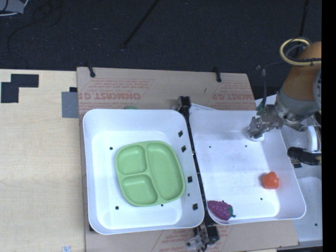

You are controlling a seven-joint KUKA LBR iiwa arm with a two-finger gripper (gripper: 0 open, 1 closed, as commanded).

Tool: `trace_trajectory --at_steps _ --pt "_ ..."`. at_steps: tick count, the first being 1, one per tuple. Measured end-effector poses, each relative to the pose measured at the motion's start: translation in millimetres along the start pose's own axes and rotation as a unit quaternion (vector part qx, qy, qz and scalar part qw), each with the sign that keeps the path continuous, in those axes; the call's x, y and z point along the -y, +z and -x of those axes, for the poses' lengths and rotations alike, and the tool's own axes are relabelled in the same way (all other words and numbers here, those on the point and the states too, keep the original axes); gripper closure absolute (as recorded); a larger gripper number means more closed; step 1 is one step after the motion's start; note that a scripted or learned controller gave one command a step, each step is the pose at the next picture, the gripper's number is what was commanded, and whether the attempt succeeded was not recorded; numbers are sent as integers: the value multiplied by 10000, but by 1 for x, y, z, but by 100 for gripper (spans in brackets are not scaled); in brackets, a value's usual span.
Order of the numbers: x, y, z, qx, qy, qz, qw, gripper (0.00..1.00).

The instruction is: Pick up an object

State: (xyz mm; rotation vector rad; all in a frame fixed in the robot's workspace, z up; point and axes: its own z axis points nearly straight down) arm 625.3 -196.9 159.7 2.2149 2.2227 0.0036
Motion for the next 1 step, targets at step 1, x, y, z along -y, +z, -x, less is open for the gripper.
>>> trace_trajectory --at_steps 1 --pt "-9 -51 7 3 -4 -2 10000 100"
